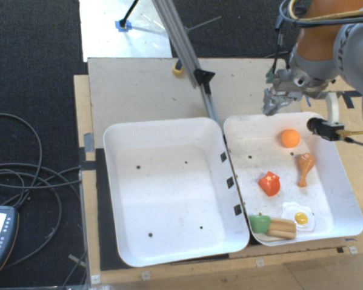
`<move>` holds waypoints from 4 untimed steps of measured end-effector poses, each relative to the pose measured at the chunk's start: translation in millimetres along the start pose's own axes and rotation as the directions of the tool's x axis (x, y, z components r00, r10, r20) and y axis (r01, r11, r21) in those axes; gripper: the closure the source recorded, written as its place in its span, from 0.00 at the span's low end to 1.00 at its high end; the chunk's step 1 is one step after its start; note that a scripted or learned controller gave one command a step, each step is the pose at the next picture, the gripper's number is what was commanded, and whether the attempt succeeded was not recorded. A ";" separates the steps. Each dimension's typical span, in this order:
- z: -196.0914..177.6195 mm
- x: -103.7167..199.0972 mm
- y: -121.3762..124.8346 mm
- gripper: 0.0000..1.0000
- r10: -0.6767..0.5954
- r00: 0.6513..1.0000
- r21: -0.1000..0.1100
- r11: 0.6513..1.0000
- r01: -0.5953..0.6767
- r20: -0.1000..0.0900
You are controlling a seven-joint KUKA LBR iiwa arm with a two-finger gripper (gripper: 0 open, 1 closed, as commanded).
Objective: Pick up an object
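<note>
Objects for picking all lie in the right-hand shallow white plastic bin, while the left-hand white bin sits touching it along their shared edge. Nearest, at the right bin's near rim, a tan bread-roll-shaped toy lies just beside a green leafy toy vegetable on its left and a white fried-egg toy with a yellow yolk on its right. Farther in, a red pepper-like toy rests near the bin's middle. To its right and slightly farther, an orange-brown drumstick toy lies tilted, apart from the pepper. Beyond that, a small orange ball sits toward the far side of the bin. At the far rim, the grey two-finger gripper hangs above the bin's far edge, away from every toy, with nothing between its fingers; whether they are spread or closed I cannot tell. Above it the arm's orange band shows at the far right.
</note>
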State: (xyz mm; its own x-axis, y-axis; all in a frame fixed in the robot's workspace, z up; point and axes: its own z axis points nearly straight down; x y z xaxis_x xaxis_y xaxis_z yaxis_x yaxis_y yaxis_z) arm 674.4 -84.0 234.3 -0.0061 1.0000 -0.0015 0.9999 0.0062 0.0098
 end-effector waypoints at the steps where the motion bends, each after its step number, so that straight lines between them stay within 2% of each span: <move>1: -10.4 0.0 1.2 1.00 0.000 1.000 0.005 1.000 0.000 -0.001; 2: 2.1 47.5 -18.4 1.00 -0.003 1.000 0.011 1.000 0.003 -0.003; 4: -15.1 147.7 -63.2 1.00 -0.004 1.000 0.011 1.000 0.004 -0.004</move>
